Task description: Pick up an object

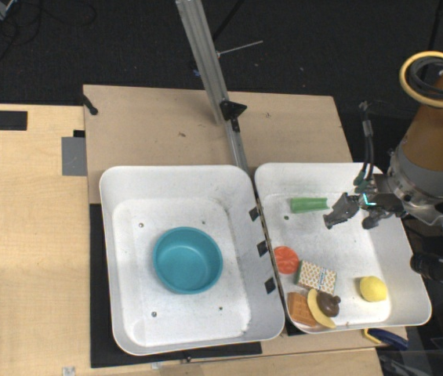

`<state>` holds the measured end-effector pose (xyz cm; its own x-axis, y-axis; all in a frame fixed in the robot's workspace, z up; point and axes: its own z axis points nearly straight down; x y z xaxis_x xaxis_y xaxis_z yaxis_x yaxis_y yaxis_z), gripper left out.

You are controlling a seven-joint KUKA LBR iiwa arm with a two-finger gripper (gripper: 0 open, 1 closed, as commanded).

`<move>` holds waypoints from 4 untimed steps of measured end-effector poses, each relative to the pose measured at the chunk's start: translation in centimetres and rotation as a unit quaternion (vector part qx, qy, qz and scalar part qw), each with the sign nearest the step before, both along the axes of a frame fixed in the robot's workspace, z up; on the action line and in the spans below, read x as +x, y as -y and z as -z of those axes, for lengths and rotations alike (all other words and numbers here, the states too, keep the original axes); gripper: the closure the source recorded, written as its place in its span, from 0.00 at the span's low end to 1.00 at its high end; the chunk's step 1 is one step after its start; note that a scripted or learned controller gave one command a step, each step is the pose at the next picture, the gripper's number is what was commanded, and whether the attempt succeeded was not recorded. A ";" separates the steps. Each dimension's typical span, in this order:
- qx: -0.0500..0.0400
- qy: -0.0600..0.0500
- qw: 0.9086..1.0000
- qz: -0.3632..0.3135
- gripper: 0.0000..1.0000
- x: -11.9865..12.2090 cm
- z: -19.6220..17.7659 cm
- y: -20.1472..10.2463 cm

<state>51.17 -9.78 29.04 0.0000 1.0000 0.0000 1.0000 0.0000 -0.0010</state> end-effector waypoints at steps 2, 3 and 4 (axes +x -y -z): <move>0.000 -0.002 1.000 0.000 0.00 -0.6 4.5 -0.5; 0.000 -0.001 1.000 0.000 0.00 -1.4 9.0 -0.7; 0.000 -0.002 1.000 0.000 0.00 -0.7 14.5 -0.1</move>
